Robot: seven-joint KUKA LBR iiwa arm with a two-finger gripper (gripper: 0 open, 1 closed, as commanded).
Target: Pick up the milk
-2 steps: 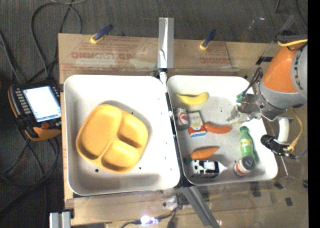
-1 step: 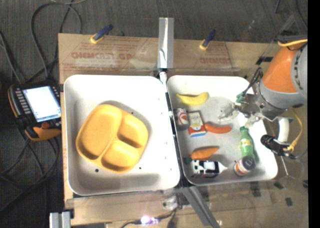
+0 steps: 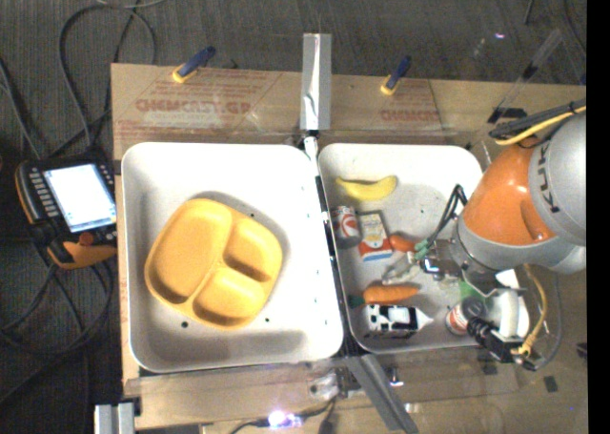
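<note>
The gripper (image 3: pixel 431 262) sits low over the middle of the right bin, and how wide it stands cannot be told from this slanted view; nothing can be seen held in it. Starting at the left, the left bin (image 3: pixel 133 260) holds a yellow tray (image 3: pixel 217 260) with three compartments, lying flat. Next comes the right bin (image 3: pixel 429 184), crowded along its left side: a banana (image 3: pixel 367 188) near the far wall, below it a small can (image 3: pixel 345 224) beside a red-based carton (image 3: pixel 375 235), then a carrot (image 3: pixel 391 294) lying crosswise. Just below the carrot, close to the bin's near wall, lies what is most likely the milk (image 3: pixel 393 320), a small boxy carton in black and white patches, apparently tipped on its side and resting on the bin floor. Its details are too small to read, so the red-based carton cannot be ruled out as the milk. The gripper is above and to the right of the black and white carton, near it but apart, with the carrot between them. Farthest right, the arm (image 3: pixel 515 213) reaches in, its orange band over the bin's right edge. The pick looks not yet done: the gripper has to be brought over the carton, closed on it and lifted.
</note>
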